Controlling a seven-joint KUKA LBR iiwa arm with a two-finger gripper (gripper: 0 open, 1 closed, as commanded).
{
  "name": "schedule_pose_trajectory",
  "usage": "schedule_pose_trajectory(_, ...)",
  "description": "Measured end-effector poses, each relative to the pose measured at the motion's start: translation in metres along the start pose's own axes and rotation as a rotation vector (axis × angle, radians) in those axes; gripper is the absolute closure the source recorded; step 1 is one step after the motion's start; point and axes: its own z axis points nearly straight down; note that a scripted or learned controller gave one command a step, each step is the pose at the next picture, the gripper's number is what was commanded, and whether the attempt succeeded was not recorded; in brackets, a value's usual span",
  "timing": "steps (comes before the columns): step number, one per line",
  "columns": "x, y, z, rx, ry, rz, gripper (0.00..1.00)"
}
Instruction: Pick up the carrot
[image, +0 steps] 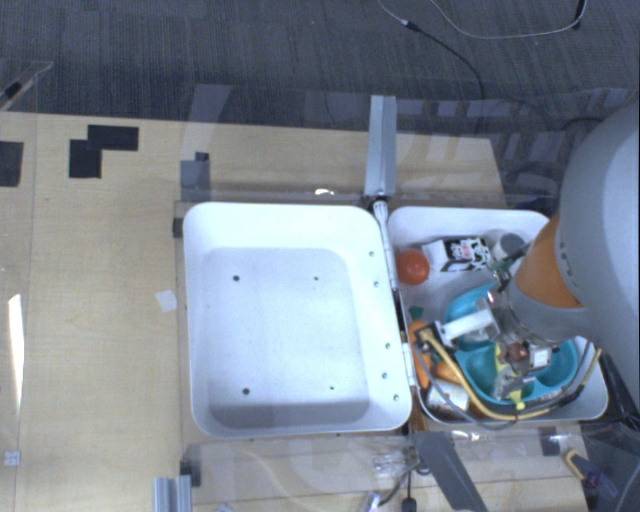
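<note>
- The left bin (280, 330) has a bare floor, with room to come down anywhere inside its walls.
- The worktop (90, 330) at 9 o'clock of that bin is open.
- A post (380, 150) stands at 12 o'clock of the seam between the bins.
- The right bin (440, 218) is crowded, and the arm (600, 220) covers it from 1 to 5 o'clock.
- A bowl (485, 368) fills its middle down to 6 o'clock, with the claw (515, 372) over it.
- A ball (411, 266) sits at 10 o'clock and a packet (458, 250) at 12. A small bare patch lies between the ball and the bowl.
- The carrot (421, 368) at 8 o'clock lies squeezed between the bin wall and the bowl.
</note>
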Motion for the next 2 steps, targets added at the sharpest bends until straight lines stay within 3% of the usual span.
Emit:
schedule_pose_trajectory(1, 0.021, -0.006, -0.073, -0.001, -0.001, -0.037, 0.00)
schedule_pose_trajectory(2, 0.010, -0.003, 0.020, -0.002, 0.013, -0.004, 0.00)
